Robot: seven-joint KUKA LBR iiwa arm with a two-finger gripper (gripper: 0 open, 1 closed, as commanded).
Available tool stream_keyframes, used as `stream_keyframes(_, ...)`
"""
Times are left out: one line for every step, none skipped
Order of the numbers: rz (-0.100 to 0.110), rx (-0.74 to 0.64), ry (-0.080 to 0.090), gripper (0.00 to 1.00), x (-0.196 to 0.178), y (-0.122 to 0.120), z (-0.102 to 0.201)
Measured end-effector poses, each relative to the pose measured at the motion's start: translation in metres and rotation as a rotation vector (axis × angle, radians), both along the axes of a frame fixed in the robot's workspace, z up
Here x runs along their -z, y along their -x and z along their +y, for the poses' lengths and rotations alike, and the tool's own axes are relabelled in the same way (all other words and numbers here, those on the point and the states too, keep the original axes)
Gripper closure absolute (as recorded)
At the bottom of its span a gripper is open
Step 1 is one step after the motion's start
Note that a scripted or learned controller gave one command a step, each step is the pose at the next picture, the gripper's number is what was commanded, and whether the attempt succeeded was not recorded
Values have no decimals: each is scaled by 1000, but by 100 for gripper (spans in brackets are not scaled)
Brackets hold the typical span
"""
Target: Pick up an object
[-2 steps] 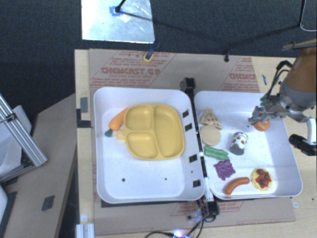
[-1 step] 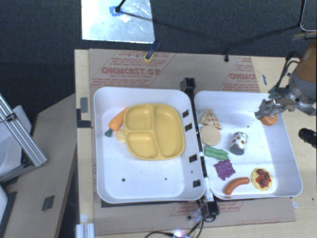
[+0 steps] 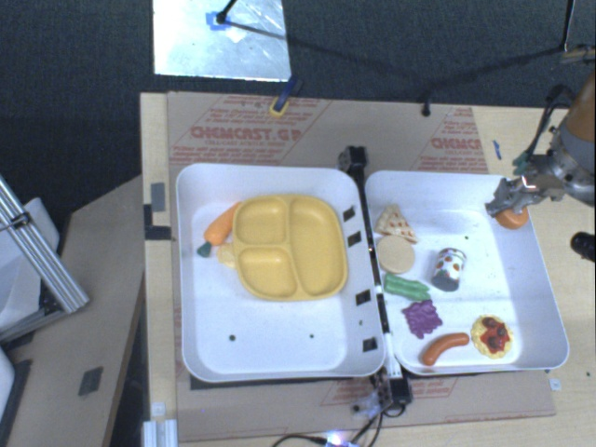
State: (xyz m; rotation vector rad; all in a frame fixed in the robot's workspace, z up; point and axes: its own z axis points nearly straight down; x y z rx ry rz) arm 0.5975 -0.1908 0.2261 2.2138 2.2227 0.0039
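**Orange piece at the far right rim: a grasp that could slip**

Orange toy piece (image 3: pixel 512 218) sits at the far right edge of the right bin (image 3: pixel 549 291), pressed close to the wall, and the gripper (image 3: pixel 510 199) is directly over it, touching or nearly so. The grey fingers hide the top of the piece, so I cannot tell how wide they stand or whether anything is actually clamped between them.

The main risk, as I judge it, is the wall. With the piece so close to the rim, one finger may land on the bin's edge instead of beside the piece, and the closing would then push the piece away or pinch only a sliver of it. A rounded, smooth toy held by a sliver is likely to squirt out on the lift.

A second risk is dragging the bin itself across the worktop (image 3: pixel 447 133) if a finger catches the lip.

The other toys are well apart and unlikely to interfere: the small can (image 3: pixel 449 268), the round cracker (image 3: pixel 396 254), the green bean (image 3: pixel 407 287), the purple grapes (image 3: pixel 424 318), the sausage (image 3: pixel 443 346) and the little pizza (image 3: pixel 492 335). The yellow tray (image 3: pixel 284 247) and carrot (image 3: pixel 222 223) lie in the left bin (image 3: pixel 200 333).
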Motion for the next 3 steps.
stream_keyframes(5,-4,-3,100,5,20,55)
stream_keyframes(6,-3,-3,100,11,30,101)
stream_keyframes(3,-3,-2,100,-2,35,122)
